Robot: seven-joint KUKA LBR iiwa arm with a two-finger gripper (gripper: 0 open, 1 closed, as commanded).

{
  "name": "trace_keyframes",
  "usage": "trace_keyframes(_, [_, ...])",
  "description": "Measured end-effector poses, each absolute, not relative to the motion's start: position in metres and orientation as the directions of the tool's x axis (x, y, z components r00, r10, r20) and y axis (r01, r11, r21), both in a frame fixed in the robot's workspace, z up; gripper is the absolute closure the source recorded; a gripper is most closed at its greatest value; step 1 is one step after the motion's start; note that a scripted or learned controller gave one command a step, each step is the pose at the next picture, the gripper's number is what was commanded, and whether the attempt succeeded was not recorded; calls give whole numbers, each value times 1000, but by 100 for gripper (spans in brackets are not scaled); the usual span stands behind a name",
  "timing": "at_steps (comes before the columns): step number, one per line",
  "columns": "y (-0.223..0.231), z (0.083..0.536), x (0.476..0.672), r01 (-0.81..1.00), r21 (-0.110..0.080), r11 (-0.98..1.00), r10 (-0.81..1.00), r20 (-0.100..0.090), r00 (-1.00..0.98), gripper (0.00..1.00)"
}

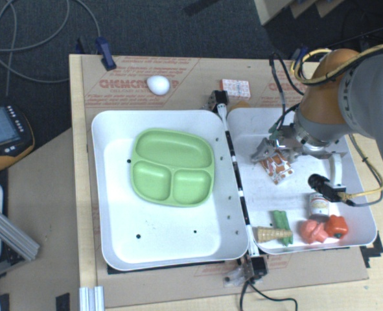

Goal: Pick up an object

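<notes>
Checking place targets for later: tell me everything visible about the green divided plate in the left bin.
The green divided plate is pale green, looks like matte plastic, with rounded corners and a raised rim. It has three compartments: one wide one across the far side and two smaller ones side by side nearer the camera. It lies flat, right way up, slightly rotated, in the upper middle of the left bin. It rests on the bin floor, and nothing else touches it.

Divided plate (173,167) in left bin (113,238); snack packet (277,168), bottle (319,205) in right bin (243,123).
</notes>
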State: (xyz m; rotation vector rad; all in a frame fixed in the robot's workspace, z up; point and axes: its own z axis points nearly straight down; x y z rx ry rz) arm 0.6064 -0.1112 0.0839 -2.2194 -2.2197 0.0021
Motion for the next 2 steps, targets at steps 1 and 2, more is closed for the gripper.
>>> trace_keyframes(1, [-111, 95, 608, 1000, 1, 0, 1000, 0, 0, 100])
trace_keyframes(2, [-63, 213, 600, 1000, 2, 2, 1000, 0, -2, 100])
